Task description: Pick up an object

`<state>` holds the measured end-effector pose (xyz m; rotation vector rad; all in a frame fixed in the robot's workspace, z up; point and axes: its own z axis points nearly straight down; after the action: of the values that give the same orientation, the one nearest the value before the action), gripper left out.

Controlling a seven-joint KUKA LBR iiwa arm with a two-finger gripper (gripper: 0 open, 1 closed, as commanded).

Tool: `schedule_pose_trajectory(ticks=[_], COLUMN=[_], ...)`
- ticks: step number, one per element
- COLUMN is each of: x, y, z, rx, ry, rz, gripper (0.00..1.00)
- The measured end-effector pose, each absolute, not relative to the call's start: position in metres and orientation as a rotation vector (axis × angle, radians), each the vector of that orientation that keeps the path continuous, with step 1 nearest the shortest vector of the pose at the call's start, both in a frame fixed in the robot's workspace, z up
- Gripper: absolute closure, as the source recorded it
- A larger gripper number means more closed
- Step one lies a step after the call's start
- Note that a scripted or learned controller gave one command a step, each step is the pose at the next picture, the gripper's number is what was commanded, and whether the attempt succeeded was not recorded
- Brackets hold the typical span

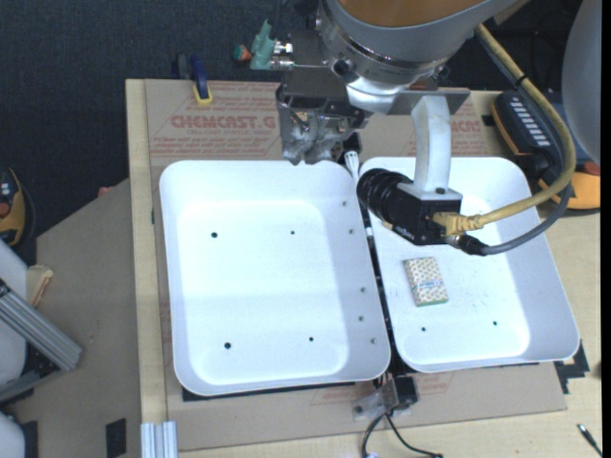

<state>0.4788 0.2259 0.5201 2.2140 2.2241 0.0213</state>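
Cardboard-topped bench (239,108) carries your two white bins: patterned small box (426,281) lies in right bin (535,256), your gripper (315,141) hangs at 12 o'clock over left bin (191,256) rim, finger state unclear.

Robotics lab or test bench. Industrial arm (401,17) with loose cables (520,208) over two white bins (181,256) on a cardboard sheet (229,113); aluminium rail (38,337) at left and dark carpet (95,27) behind, no household items.
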Motion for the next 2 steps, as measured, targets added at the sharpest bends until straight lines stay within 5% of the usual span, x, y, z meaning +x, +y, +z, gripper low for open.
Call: schedule_pose_trajectory(ticks=[1, 2], x=[0.479, 0.479], y=[0.225, 0.226], z=[0.514, 0.525], rx=[2.220, 2.217], ry=[2.223, 2.225], rz=[0.000, 0.006], gripper=[0.00, 1.00])
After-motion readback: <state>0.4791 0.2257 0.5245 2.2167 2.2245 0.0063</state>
